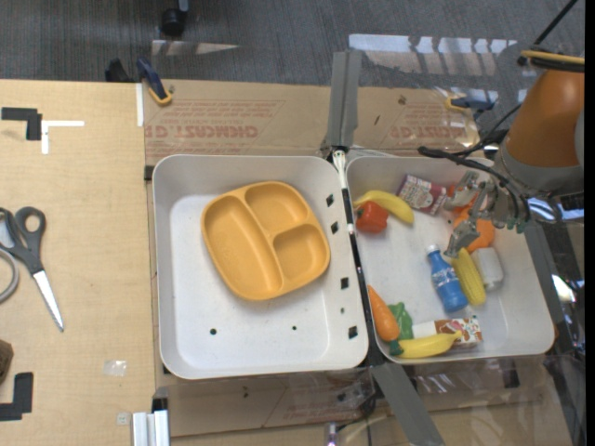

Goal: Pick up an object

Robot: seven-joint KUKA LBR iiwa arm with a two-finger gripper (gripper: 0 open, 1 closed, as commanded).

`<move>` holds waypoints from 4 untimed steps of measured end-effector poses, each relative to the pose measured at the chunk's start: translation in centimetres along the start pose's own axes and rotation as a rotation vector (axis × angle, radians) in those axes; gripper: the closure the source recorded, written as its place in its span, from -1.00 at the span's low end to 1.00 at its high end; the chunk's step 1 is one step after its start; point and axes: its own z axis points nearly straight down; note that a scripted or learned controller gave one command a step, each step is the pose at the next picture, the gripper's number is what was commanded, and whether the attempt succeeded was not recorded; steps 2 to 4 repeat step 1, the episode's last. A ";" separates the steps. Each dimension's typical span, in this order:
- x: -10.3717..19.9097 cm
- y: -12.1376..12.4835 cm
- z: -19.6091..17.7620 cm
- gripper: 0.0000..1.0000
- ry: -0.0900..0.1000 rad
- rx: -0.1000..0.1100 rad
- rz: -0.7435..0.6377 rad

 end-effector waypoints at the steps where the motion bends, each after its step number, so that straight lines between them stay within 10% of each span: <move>1: 5.5 -1.3 1.0 -1.00 0.005 0.000 0.130; 4: 5.5 -1.3 1.0 -1.00 0.005 0.000 0.130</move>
